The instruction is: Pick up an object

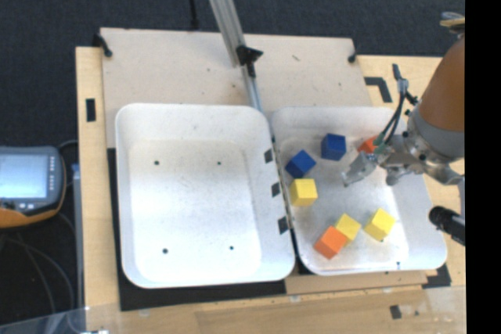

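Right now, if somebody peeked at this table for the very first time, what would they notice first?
Probably the bright blocks in the right bin: two blue blocks, three yellow blocks and an orange block at the front. Next, the big orange and grey arm reaching in from the right, its gripper low over that bin. The left bin shows only white floor.
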You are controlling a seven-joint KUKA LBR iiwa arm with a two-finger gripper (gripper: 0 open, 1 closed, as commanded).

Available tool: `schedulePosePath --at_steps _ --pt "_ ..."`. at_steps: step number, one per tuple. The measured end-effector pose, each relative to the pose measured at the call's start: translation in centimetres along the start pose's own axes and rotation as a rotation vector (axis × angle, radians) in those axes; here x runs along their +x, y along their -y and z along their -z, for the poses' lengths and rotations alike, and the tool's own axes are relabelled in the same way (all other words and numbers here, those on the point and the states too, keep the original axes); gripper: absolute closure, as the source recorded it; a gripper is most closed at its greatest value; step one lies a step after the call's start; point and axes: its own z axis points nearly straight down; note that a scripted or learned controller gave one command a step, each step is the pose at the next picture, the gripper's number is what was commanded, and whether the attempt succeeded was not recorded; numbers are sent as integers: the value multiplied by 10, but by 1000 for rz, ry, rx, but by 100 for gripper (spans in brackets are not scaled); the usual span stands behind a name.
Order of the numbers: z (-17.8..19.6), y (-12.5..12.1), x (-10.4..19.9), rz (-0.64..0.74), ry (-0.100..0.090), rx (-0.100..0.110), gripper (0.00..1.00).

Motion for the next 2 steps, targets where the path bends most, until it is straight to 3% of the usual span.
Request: schedulePosePath --at_steps 1,2 --pt "62 -12 -67 5 5 -5 0" --pt "38 -7 -64 8 0 4 0"
